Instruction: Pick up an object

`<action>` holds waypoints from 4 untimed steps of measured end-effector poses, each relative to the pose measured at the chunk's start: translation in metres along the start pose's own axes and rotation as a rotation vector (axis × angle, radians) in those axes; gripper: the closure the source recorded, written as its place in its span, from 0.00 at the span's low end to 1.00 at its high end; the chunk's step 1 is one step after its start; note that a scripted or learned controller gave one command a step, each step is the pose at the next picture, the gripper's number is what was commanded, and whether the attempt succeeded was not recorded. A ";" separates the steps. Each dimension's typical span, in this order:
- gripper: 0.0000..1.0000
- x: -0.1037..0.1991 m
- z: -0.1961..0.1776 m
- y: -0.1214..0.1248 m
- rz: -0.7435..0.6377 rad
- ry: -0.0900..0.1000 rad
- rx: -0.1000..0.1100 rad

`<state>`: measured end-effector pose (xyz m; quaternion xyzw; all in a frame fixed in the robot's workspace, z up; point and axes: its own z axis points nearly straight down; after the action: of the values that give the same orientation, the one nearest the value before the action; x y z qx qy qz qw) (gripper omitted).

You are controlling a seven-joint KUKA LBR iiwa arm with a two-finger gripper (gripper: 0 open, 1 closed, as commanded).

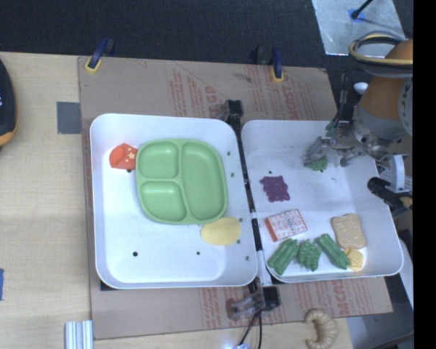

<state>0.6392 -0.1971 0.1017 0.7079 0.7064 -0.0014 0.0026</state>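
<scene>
Curled on the cardboard at the bottom edge, a small tan ridged object (321, 327) is lying just outside the right-hand white bin (363, 267). Inside that bin's near edge, three knobbly green pickle-like pieces (307, 254) are lying in a row, and a tan cracker-shaped piece (347, 230) is resting just beside them on top of a small yellow piece (356, 259). A small red and white printed card (285, 224) is lying near the bin's left wall, and a flat purple grape-cluster shape (275, 187) is sitting just beyond it.

Toward the far right of that bin, the grey two-finger gripper (327, 155) is reaching in with its wrist tilted, and a small green leafy object (317, 163) is showing between its fingertips, low over the bin floor; the fingers are looking clenched on it, though whether it is lifted clear of the floor cannot be told.

In the left-hand white bin (116, 260), a light green plastic plate with three compartments (182, 180) is lying flat. A small red object with a yellow star (122, 155) is touching the plate's far left corner, and a pale yellow lemon-shaped piece (221, 231) is sitting against its near right corner.
</scene>
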 end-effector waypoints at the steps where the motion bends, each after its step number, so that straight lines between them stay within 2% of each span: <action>1: 0.00 0.023 0.010 0.018 -0.008 0.006 0.002; 2: 0.00 -0.017 0.009 0.017 -0.003 0.003 0.002; 3: 0.00 0.047 0.010 0.017 -0.012 0.007 0.006; 4: 1.00 0.042 -0.003 0.018 -0.011 0.005 0.007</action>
<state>0.6568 -0.1550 0.1045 0.7040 0.7102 -0.0023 -0.0016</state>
